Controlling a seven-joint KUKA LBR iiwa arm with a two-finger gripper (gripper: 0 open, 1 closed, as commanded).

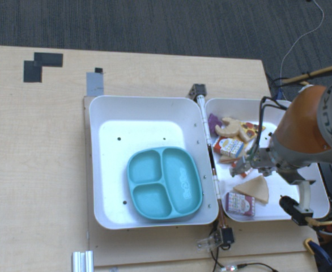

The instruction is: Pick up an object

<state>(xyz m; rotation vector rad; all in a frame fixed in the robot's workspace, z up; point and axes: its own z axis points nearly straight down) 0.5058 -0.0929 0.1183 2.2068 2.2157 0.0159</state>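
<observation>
Dark grey carpet (pixel 154 16) fills the top of the frame, and below it lies a pale wooden bench (pixel 35 169) with a few black and grey patches near its upper left. Two shallow white bins sit side by side at the centre and right. Inside the left bin (pixel 106 118), toward its lower middle, rests a light blue divided plate (pixel 165 182) with three compartments.

Small toy foods are crowded into the right bin (pixel 228 103): a purple piece (pixel 214 122) at its upper left, a tan cookie-like shape (pixel 233 127) beside it, a red and white packet (pixel 230 147) lower down, a tan wedge (pixel 255 189) near the middle, and a pink and white box (pixel 240 204) against the lower left corner.

From the right edge of the frame the arm (pixel 305 130), orange banded above the wrist, reaches over this bin. Its gripper (pixel 242 167) hangs low just above the wedge and right of the packet. Whether the tool is spread or pressed together cannot be told, and no object can be seen held.
</observation>
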